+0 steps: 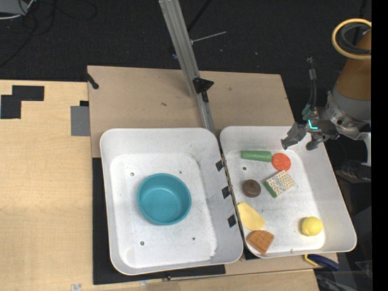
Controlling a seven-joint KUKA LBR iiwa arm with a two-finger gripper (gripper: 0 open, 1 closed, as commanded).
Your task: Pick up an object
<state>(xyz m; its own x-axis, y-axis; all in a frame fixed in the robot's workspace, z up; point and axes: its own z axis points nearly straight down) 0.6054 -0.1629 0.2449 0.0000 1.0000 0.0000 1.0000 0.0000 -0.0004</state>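
hand (302, 137) spread, holding nothing, above right bin's (339, 208) far edge; red ball (280, 161) just below-left, apart

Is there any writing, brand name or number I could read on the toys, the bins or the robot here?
None can be read.
The checkered block bears a pattern of small squares, not letters.
The blue bowl, the yellow ball and the red ball are plain.
The gripper shows a small cyan light, no label that can be made out.

two white bins (115, 147), one teal bowl (163, 199), seven small items (280, 162) (right bin).
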